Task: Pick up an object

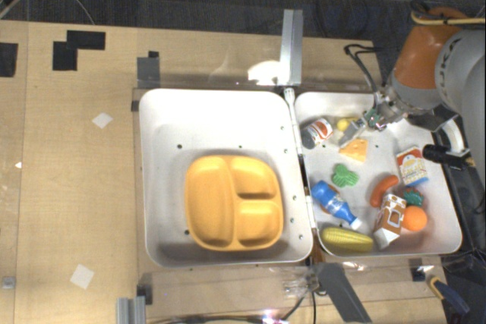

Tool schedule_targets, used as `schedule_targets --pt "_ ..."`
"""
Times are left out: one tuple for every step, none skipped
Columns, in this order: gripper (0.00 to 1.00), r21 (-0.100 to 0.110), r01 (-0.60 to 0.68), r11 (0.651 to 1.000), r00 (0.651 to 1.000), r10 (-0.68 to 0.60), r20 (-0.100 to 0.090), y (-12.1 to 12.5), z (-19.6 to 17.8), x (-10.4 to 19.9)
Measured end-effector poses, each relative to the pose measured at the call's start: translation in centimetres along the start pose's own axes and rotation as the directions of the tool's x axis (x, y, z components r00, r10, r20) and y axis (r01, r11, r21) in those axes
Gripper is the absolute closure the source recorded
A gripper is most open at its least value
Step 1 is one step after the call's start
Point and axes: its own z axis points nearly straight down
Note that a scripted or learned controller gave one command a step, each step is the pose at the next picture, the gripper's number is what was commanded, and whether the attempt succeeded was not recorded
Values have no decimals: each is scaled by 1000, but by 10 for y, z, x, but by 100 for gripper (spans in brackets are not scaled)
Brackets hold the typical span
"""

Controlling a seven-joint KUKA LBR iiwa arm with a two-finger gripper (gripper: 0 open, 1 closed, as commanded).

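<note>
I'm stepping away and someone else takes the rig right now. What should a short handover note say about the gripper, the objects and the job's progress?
Gripper: low at the far right corner of the right bin, beside the cheese wedge; nothing seen held.
Objects: can, cheese wedge, green piece, blue bottle, corn cob, two cartons and an orange all lie in the right bin. The left bin holds a yellow divided tray.
Done: nothing lifted.
Left: grasp and raise one object.

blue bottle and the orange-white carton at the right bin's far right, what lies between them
In the camera view, the green broccoli-like toy and an orange-red piece lie between the blue bottle and that carton.
</note>
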Motion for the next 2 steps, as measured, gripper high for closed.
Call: schedule_targets --pt "100 -19 7 1000 1000 -7 17 6 -16 -2" --pt "0 -18 8 1000 1000 -8 17 5 -15 -2"
